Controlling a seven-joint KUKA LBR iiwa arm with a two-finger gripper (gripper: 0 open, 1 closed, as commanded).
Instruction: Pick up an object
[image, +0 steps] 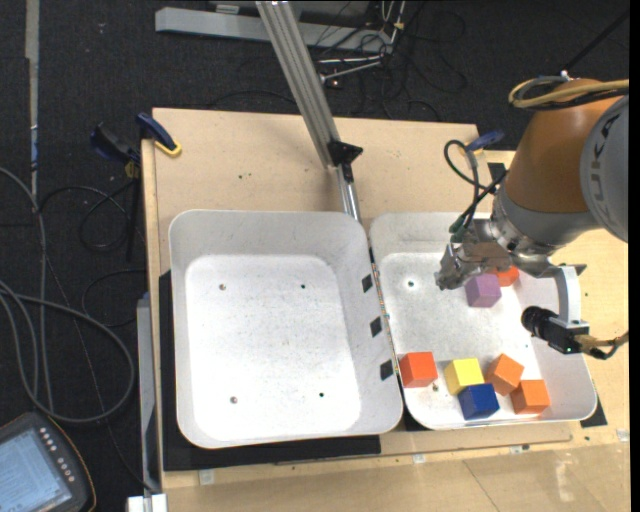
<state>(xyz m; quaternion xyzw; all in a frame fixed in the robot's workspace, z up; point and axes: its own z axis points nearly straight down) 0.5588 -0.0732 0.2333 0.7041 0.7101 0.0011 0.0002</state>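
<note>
My gripper (452, 272) hangs low over the upper part of the right bin (420, 240), below the grey wrist and orange band. A purple block (484, 290) lies just to its right, close beside it, and I cannot tell whether they touch. A small orange block (508, 277) peeks out behind the purple one, partly hidden by the arm. Along the bin's front sit an orange block (418, 368), a yellow block (463, 375), a blue block (479, 401) and two more orange blocks (507, 371) (530, 396).
The left bin (190, 300) stands next to the right one, with a ridge between them. A metal pole (300, 80) slants down to the bins' back edge. A black cylindrical attachment (548, 328) juts out from the arm over the right bin's right side.
</note>
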